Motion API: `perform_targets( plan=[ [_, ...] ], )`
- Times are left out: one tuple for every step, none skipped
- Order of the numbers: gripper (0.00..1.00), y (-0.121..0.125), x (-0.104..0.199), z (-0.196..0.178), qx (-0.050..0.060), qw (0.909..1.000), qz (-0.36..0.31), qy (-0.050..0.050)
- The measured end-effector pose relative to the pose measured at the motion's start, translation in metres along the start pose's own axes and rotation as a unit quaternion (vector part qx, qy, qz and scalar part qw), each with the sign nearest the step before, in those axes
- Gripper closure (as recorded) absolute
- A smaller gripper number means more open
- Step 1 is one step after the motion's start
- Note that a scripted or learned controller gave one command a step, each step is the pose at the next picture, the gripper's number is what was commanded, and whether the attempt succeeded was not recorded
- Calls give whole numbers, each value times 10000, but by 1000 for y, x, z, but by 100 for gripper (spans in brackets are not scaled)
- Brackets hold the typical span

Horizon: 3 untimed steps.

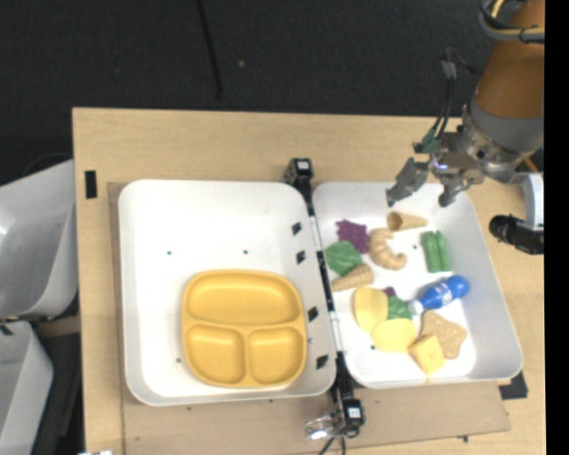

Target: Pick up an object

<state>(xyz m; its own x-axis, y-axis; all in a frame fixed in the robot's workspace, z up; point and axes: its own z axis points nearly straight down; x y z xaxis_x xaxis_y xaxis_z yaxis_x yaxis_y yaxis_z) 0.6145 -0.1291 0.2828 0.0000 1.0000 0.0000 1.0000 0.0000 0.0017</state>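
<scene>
From the overhead camera I see my gripper (425,184) with jaws spread wide and nothing between them, above the right bin's (493,282) far edge. Just below it lies a cone (405,221), then croissant (387,251), green pepper (435,250), blue bottle (443,292). The yellow tray (244,328) sits in the left bin (171,226).

Two white bins (133,254) on a tan bench (190,140): a yellow tray (244,328); purple (353,233), green (435,251), blue (443,292), yellow (391,336) and tan (389,252) toys.
</scene>
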Motion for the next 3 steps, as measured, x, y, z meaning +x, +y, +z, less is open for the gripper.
perform_targets(
  plan=[
    [0,-77,-1,151,106,9999,15,17],
    [0,-120,-15,178,35,10000,17,0],
    [0,-125,33,183,16,10000,-20,8]
  ],
)
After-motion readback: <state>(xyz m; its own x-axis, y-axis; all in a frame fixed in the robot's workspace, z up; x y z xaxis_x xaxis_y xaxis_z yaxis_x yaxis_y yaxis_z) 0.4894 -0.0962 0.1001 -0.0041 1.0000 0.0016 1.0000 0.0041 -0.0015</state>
